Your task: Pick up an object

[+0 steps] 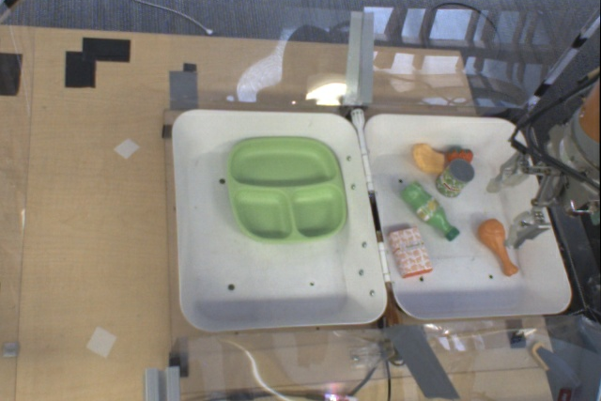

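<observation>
Standing by the desk [84, 230], I see two shallow white bins side by side, a layout that seems meant to keep the loose things corralled within the arm's reach from the right.

Nearest in the right bin [470, 296] lies a small pink patterned packet [410, 252], flat, close to the bin's left wall. Just to the right and a little farther off, a toy drumstick [496, 242] lies on its side, its thin end pointing to the near right. Beside the packet, farther back, a green bottle [429, 210] lies tilted. Beyond that stands a small tin [454, 178] with a green label, touching or just beside a yellow-orange toy [428, 158] and a bit of red and green behind it that I cannot make out. These are all candidates for picking; none is lifted.

The tool [526, 202] hangs over the right edge of this bin, near the drumstick but apart from it. Its fingers look spread with nothing between them.

The left bin [202, 286] holds one thing: a green divided tray [286, 188], set flat near the middle, its three compartments bare.

Judging by how it stands, the drumstick seems the likeliest target.
</observation>
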`<state>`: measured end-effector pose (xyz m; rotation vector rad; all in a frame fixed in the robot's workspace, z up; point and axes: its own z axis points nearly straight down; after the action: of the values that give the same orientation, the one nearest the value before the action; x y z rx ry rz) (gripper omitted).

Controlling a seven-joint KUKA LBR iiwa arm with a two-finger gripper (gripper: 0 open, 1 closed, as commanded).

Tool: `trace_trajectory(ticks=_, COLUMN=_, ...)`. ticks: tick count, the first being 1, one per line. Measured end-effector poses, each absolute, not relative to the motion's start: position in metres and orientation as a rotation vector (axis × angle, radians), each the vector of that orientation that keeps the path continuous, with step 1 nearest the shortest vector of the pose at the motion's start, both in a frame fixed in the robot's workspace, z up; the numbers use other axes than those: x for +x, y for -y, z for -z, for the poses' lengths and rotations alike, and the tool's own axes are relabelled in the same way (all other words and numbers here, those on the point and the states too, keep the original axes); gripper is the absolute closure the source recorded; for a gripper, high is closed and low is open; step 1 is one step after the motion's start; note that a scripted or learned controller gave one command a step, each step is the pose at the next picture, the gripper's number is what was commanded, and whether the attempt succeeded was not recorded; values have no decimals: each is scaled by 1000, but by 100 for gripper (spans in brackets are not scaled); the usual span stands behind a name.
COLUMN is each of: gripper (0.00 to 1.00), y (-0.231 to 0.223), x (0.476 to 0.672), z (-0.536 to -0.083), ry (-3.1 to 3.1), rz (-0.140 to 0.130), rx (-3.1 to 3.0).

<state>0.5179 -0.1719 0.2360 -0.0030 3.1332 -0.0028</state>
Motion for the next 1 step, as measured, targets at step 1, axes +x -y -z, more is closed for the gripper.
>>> trace_trajectory(ticks=1, gripper=0, y=160, x=533, z=-98, ry=-3100, rz=1, rx=431)
